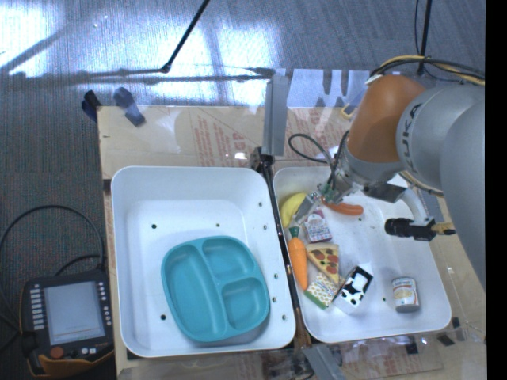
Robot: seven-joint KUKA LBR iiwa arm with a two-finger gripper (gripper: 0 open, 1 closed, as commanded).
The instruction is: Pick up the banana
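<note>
The yellow banana [290, 207] lies in the right bin [428, 267], in its far left corner against the dividing wall. My gripper [312, 205] has come down from the right and sits at the banana's right side, touching or almost touching it. The wrist and its cables hide the gripper's tip, so whether the banana is held cannot be made out. The banana rests low in the bin.
Beside the banana lie a red sausage [345, 208], a small carton [318, 229], a carrot [299, 263], a pizza slice [324, 258], a cow-patterned box [356, 286] and a can [405, 294]. The left bin [142, 212] holds a teal divided plate [215, 289].
</note>
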